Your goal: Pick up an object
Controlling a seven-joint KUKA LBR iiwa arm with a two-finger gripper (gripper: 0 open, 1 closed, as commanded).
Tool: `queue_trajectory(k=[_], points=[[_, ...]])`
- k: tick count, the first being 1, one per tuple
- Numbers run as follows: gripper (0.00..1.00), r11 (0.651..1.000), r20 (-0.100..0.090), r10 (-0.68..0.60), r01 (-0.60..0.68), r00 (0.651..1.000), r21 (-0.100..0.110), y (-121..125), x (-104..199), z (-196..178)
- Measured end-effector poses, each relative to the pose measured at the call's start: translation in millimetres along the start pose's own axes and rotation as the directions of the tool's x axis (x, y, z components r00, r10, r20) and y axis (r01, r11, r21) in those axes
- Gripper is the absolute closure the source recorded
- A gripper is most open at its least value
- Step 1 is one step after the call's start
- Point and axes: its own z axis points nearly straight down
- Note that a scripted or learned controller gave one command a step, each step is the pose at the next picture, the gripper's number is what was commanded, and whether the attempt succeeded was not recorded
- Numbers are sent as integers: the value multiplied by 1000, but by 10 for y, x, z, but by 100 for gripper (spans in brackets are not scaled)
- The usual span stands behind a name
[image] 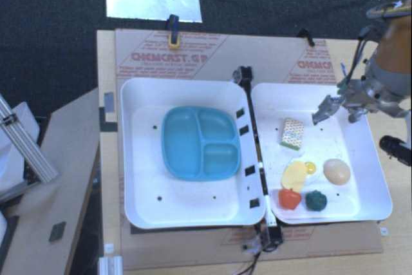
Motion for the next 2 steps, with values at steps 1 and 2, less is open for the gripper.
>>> queue_trajectory(k=[1, 2], points=[[0, 1000, 2, -2, 2, 1000, -12, 22, 2, -65], [0, 1000, 1, -1, 1, 1000, -10, 8, 84, 391]])
